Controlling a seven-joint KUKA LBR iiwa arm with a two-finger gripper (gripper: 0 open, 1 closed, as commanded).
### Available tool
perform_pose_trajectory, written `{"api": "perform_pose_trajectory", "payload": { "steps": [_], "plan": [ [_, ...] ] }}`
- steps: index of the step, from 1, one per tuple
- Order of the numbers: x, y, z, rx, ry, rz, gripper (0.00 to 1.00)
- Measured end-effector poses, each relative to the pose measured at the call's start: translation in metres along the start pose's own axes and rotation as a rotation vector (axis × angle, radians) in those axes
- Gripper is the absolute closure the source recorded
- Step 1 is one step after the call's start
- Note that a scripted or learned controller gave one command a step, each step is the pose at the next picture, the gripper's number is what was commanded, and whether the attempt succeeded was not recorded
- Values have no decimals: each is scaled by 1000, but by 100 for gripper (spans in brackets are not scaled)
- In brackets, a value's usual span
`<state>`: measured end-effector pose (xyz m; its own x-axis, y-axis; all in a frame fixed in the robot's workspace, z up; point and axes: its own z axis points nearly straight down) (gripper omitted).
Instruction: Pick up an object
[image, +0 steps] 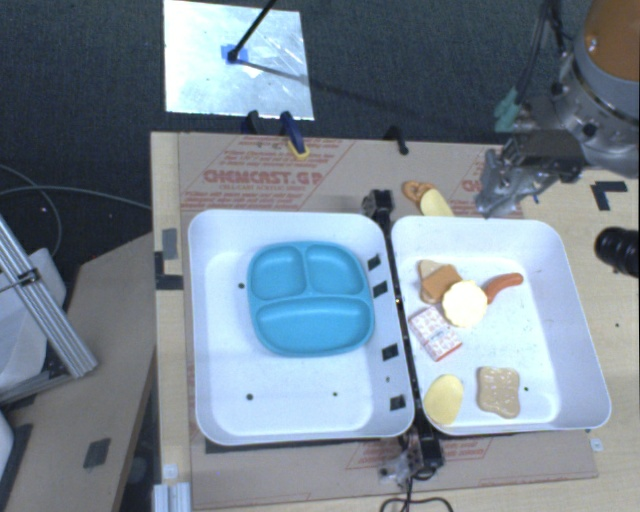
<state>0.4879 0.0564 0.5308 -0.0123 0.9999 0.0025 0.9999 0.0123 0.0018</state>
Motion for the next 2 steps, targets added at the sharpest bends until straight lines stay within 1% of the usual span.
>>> {"api": "perform_pose_trajectory", "payload": {
  "steps": [1,2],
  "plan": [
    [64,-1,52,4,-1,2,100],
    [69,-1,104,4,-3,8,100]
  ]
}}
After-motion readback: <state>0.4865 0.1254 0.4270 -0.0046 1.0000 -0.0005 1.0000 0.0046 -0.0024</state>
